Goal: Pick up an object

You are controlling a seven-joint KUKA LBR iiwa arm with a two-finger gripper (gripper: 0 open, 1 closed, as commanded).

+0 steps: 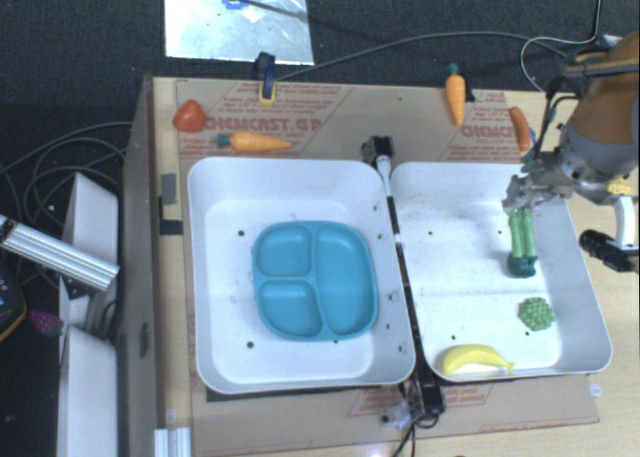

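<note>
A brown cardboard-covered bench (pixel 300 123) carries two shallow white bins side by side, the left bin (pixel 215 245) and the right bin (pixel 580 285), touching along their inner rims. On the bare cardboard behind them lie a tomato (pixel 189 116), a carrot (pixel 254 142), a second carrot (pixel 456 95), and a third carrot (pixel 520 128). A blue clamp (pixel 265 73) grips the far edge.

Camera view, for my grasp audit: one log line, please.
gripper over long green ridged toy vegetable | right white bin | grasp unconfirmed
</note>
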